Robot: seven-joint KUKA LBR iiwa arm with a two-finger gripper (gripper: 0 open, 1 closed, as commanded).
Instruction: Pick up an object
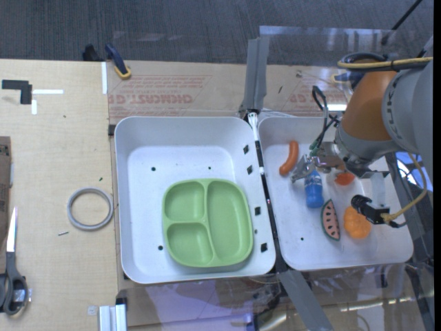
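Note:
My gripper point(307, 169) hangs low over the middle of the right bin point(303, 243), open, with its metal fingers point(298, 175) spread. Just below it lies a small blue bottle point(314, 193), its top at the fingertips, not lifted. An orange-red sausage point(290, 156) lies to the gripper's left. A watermelon slice point(331, 220) and an orange fruit point(355, 224) lie nearer the front. A small red piece point(344, 179) shows right of the gripper, partly under the wrist.
The left bin point(138, 185) holds a green divided plate point(207, 222). On the wooden bench to the left lie a grey ring point(90, 207) and scissors point(12, 281). A black cable end point(365, 207) dangles over the right bin near the orange fruit.

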